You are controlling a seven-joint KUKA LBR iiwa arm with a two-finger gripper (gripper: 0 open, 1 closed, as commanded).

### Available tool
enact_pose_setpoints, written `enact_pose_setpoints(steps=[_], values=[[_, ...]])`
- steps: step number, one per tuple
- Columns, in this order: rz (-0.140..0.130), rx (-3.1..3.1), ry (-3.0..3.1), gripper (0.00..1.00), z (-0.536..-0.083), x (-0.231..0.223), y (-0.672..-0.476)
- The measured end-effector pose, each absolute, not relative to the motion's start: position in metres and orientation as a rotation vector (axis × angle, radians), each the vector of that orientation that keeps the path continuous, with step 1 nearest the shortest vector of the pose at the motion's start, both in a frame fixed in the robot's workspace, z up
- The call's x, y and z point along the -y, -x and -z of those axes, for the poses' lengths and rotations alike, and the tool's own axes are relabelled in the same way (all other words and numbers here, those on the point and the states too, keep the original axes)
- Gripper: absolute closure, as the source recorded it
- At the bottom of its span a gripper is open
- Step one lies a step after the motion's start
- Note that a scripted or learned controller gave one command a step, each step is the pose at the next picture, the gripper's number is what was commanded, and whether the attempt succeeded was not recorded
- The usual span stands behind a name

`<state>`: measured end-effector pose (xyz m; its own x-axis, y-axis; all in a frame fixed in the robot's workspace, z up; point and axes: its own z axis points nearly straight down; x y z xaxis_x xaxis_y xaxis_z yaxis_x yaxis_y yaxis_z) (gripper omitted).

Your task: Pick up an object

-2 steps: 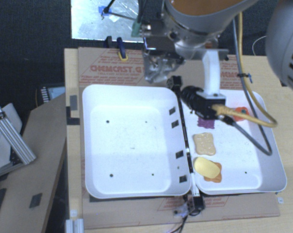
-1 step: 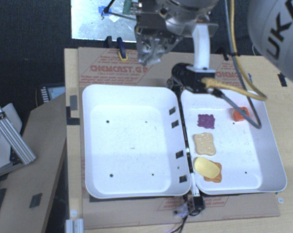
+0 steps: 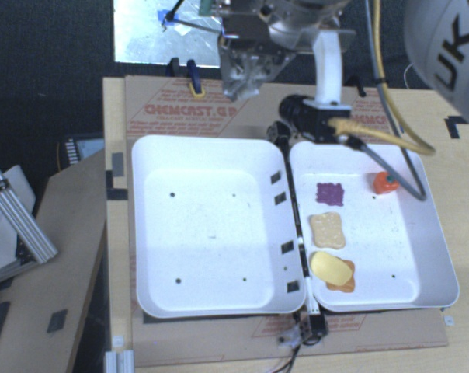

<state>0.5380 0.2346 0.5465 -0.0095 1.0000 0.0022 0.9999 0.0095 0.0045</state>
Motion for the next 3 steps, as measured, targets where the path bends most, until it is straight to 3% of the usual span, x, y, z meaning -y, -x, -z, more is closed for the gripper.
enact_pose_setpoints(steps=[1,2,3], values=[[-0.011,-2.235,-2.205,1.00,-0.558,-0.235,-0.538],[0.001,-2.218,-2.226,1.00,-0.534,-0.171,-0.502],[-0.009,-2.228,-2.213,1.00,-0.547,-0.175,-0.504]])
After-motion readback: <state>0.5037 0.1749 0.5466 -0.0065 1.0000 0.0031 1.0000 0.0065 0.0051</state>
